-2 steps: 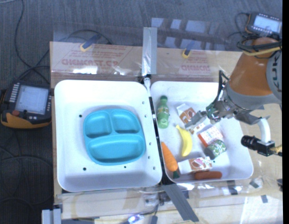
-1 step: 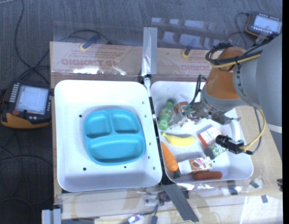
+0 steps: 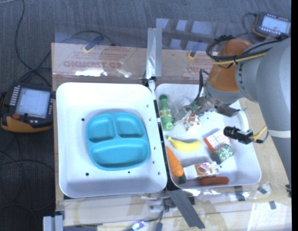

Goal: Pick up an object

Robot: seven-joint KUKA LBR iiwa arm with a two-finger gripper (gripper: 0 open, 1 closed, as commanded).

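The right bin (image 3: 252, 170) holds several small items. A green bottle (image 3: 164, 112) lies along its left wall. A yellow banana (image 3: 185, 144) sits in the middle, with an orange carrot (image 3: 174, 163) below it. A small red-and-white packet (image 3: 192, 122) lies just under my gripper (image 3: 193, 108), which hangs low over the bin's upper middle. A red-and-white box (image 3: 216, 140), a green can (image 3: 225, 152), a small carton (image 3: 206, 169) and a brown sausage (image 3: 214, 180) lie to the lower right. I see nothing lifted by the gripper.
The left bin (image 3: 72, 177) holds a blue divided tray (image 3: 118, 140). The grey arm with its orange band (image 3: 227, 66) covers the right bin's upper right corner. A black fitting (image 3: 237, 134) with a yellow cable sits at the right wall. Handheld pendants lie off the bench at left (image 3: 26, 107).
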